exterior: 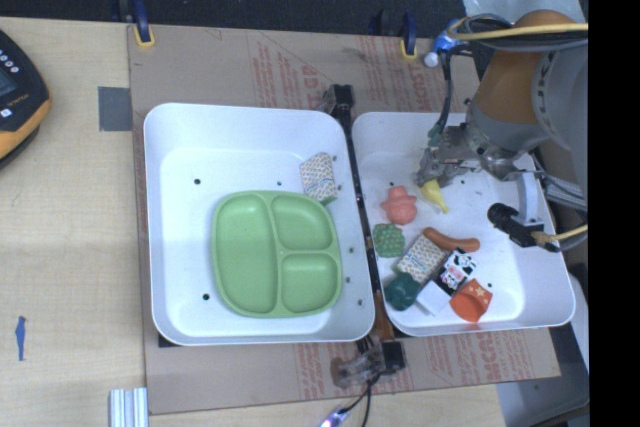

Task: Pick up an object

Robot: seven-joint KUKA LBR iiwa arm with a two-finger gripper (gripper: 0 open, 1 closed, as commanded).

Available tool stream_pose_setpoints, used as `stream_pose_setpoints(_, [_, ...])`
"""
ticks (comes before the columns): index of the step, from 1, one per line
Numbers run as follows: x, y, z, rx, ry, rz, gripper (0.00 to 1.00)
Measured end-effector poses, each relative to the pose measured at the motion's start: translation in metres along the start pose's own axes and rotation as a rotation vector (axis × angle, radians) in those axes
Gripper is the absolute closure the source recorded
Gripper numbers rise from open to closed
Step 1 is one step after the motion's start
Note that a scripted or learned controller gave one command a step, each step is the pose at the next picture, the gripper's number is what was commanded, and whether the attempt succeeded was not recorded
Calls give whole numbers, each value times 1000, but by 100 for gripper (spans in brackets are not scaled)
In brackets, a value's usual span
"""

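My gripper (437,170) hangs over the back part of the right bin (545,300), under the grey wrist with the orange band. Its tip is right at the upper end of a small yellow piece (435,196), which lies or hangs just below it; whether they touch is not visible. A pink toy (400,206) sits just left of the yellow piece. Nearer the front lie a green lumpy toy (388,240), a patterned block (420,260), a brown sausage (450,240), a black-and-white box (457,272), a dark green toy (402,292) and an orange cup (470,302).
The left bin (175,155) holds a green divided plate (278,253) and a small patterned block (318,177) near its right wall. A black part (510,223) of the arm's cabling hangs over the right bin's right side. Clamps stand at the bench's back edge.
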State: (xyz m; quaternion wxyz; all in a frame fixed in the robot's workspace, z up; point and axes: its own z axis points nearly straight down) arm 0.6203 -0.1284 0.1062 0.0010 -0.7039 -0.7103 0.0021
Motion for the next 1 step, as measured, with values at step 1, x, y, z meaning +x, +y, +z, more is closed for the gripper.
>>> stream_pose_setpoints(1, [51, -24, -110, -4, 2, 3, 100])
